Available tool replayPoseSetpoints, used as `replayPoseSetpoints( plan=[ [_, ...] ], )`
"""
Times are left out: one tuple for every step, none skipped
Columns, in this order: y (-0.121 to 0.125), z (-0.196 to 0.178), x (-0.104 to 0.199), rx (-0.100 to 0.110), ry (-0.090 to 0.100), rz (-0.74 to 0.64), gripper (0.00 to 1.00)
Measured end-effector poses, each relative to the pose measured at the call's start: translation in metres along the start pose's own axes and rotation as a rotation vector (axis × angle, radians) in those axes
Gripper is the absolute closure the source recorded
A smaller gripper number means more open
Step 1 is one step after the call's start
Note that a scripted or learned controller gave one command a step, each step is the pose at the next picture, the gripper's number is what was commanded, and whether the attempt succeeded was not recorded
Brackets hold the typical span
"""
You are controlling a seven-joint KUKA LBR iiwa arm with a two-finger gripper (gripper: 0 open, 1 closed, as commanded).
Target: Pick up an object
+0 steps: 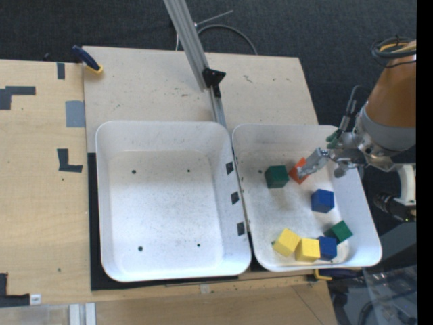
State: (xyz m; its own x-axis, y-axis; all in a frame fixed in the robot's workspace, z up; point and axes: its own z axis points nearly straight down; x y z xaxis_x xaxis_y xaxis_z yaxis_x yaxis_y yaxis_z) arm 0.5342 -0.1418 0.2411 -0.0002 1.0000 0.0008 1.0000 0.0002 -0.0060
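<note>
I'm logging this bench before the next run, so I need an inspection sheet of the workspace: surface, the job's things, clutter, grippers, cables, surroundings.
Surface: tan bench bearing two white bins, left bin and right bin, side by side.
Job's things: in the right bin, a dark green block, orange block, blue block; near its front edge, two yellow blocks, another blue block, a green block.
Clutter: grey tape patches on the bench.
Grippers: tool over the right bin, beside the orange block.
Cables: thin cable behind the bench.
Surroundings: dark floor, slanted metal rail.
</note>
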Motion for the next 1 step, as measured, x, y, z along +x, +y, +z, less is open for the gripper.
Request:
replayPoseSetpoints(
  plan=[
    [-0.0037,0.0645,-0.0003,0.003,0.0,0.0,0.0]
  ],
)
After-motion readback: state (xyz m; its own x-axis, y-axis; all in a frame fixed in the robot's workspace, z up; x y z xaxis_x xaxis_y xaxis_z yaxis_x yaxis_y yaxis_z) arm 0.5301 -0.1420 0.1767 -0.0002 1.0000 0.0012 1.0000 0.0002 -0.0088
